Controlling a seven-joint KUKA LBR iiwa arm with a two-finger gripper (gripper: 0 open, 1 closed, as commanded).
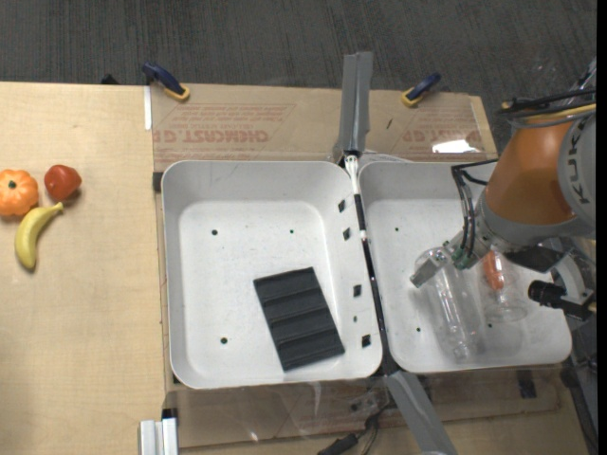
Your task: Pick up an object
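Tabletop (76, 349) carries two white bins. Left bin (190, 216) holds a black block (298, 318). Right bin (408, 339) holds a clear bottle (448, 313), under the end effector (474, 259); grip state indeterminable.

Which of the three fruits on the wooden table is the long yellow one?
The banana. It is long, curved and yellow, lying just below the other two, which are both round: the orange fruit and the red fruit.
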